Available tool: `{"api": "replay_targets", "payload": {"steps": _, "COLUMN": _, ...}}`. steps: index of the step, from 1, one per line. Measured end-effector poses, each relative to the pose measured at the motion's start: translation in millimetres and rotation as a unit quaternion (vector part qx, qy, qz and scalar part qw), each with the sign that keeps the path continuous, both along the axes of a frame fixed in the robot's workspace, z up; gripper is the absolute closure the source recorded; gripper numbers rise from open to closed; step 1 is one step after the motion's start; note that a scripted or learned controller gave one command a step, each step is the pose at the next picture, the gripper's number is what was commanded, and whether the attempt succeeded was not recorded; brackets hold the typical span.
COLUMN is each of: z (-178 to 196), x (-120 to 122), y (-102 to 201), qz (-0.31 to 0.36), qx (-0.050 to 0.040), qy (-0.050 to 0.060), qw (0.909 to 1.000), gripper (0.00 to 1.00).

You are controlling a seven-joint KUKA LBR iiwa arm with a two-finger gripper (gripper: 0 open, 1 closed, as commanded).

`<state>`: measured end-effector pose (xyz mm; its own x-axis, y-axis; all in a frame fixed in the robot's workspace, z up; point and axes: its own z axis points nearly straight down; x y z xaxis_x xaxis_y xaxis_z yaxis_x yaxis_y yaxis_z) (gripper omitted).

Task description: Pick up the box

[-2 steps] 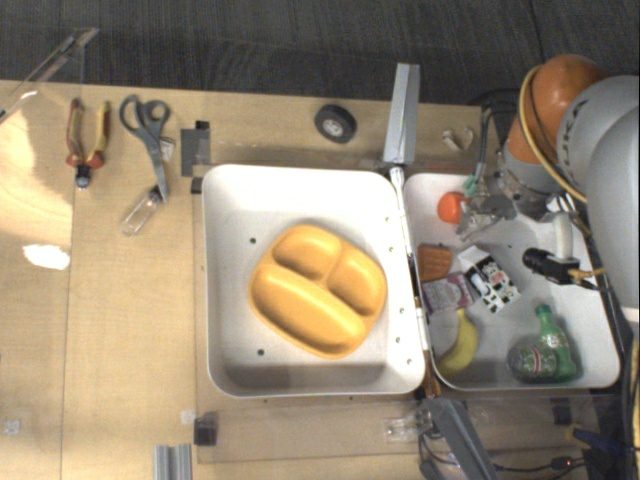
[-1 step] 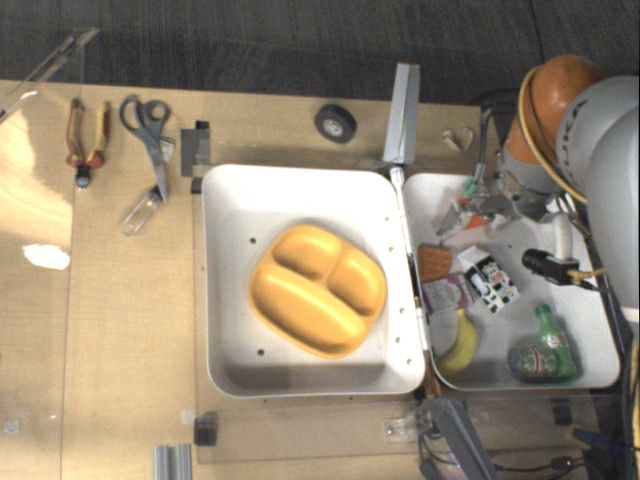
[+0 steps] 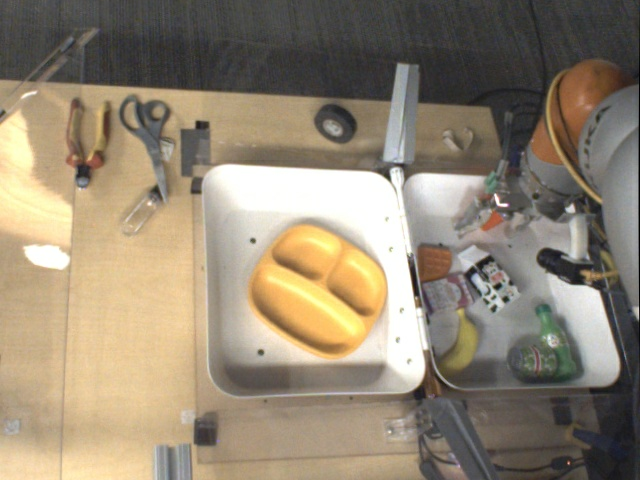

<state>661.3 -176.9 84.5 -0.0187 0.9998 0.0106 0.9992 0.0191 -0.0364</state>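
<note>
The gripper (image 3: 497,206) hangs over the top part of the right bin (image 3: 600,348), at about one o'clock from the middle of the bench, and I cannot tell if it is open or closed. Nothing shows between its tips. The grey arm (image 3: 600,138) with its orange band comes in from three o'clock. The small box (image 3: 491,281), white with dark print, lies flat near the middle of the right bin, at about six o'clock from the gripper and a little apart from it. Just beside the box are a purple packet (image 3: 446,292) and an orange-red thing (image 3: 434,261). A banana (image 3: 461,341) lies lower down, and a green bottle (image 3: 543,352) lies on its side at five o'clock. The left bin (image 3: 230,268) holds one big yellow lumpy thing (image 3: 317,289) in its middle, with bare white floor all around it. On the bench at ten o'clock lie scissors (image 3: 150,143) and pliers (image 3: 85,140).
</note>
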Motion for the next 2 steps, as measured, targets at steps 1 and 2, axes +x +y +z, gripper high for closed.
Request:
{"api": "replay_targets", "payload": {"steps": 1, "z": 6.2, "x": -5.4, "y": -5.4, "qz": 0.000, "qx": -0.0033, "qy": 0.010, "qw": 0.9999, "gripper": 1.00}}
{"api": "replay_targets", "payload": {"steps": 2, "z": 9.9, "x": -1.2, "y": -3.7, "qz": 0.001, "qx": -0.0038, "qy": 0.002, "qw": 1.0000, "gripper": 0.00}}
